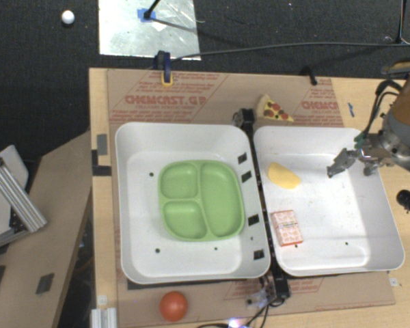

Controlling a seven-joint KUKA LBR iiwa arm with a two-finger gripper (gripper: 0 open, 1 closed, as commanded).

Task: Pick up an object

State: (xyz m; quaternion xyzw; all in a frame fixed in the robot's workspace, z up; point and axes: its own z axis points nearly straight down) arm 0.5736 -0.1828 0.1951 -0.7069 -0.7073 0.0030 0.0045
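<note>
Nearest the camera: orange ball (173,305) on the worktop (109,265), just in front of the left bin (133,203). Left bin holds a green divided plate (201,199), three compartments, lying flat near the middle. Right bin (369,231) touching the left one along a clipped seam. In the right bin, near-left area: small red-and-white packet (286,227), flat. Beyond it, well apart, yellow lumpy object (284,176), near the bin's left wall. Tool (352,161) sits over the far right part of the right bin, fingers spread apart, nothing between them; well apart from the yellow object. Grey arm (403,125) comes in from the right. Farther: pizza-slice toy (275,109) on the worktop behind the bins. Farthest: shiny sheet (133,26), white ball (68,17) on dark floor.
</note>
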